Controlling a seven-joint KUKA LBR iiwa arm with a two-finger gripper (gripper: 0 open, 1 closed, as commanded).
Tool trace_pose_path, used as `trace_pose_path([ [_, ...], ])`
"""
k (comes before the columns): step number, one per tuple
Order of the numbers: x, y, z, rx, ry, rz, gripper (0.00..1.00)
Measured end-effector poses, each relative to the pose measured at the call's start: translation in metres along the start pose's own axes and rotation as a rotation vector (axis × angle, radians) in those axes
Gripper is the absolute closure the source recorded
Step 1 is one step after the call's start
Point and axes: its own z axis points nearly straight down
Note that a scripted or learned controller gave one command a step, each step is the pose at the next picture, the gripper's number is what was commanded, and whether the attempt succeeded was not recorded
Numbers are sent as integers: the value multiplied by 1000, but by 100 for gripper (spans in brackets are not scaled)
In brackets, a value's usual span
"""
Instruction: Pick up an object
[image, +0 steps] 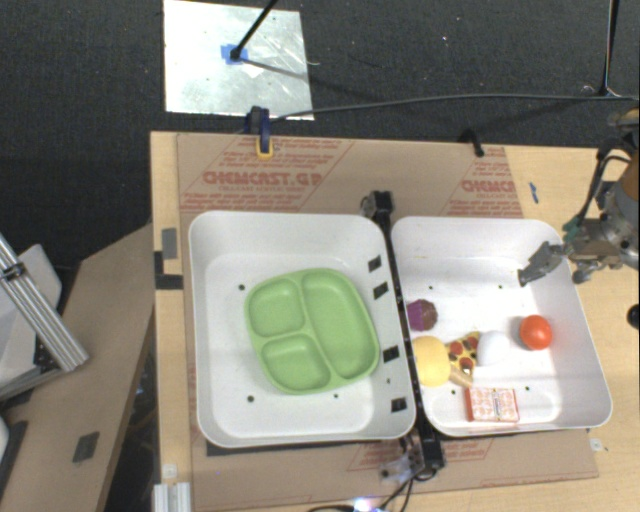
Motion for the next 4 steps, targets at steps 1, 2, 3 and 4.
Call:
trace_pose_path([
  [1, 1, 3, -7, -12, -2, -3, 0],
  [2, -2, 4, 54, -11, -2, -1, 0],
  [3, 5, 12, 102, -10, -2, -4, 0],
  [4, 6, 13, 153, -11, -2, -2, 0],
])
